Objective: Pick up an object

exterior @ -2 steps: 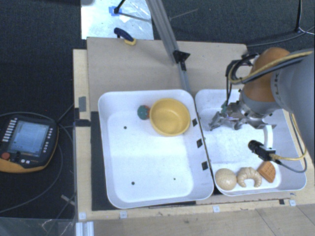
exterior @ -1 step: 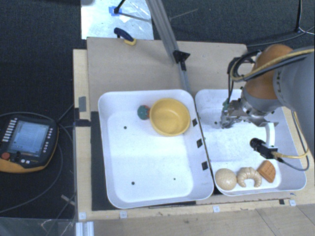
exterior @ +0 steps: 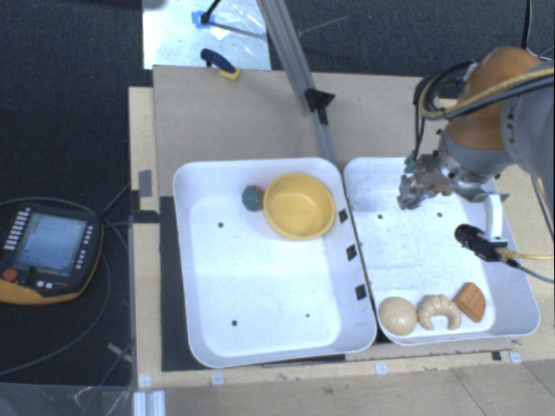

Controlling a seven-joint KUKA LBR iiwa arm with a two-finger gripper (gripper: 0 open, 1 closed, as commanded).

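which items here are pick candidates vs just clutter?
Pick candidates:
- yellow plastic bowl, left bin
- small teal ball, touching the bowl
- beige round bun, right bin
- tan croissant, right bin
- orange-brown waffle piece, right bin

Just lying about:
- yellow-edged control pendant, on floor
- blue-and-yellow clamp, bench edge

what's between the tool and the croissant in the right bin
Nothing visible. The tool hangs over the right bin's upper part, and bare white floor runs from below it to the croissant at the lower edge.
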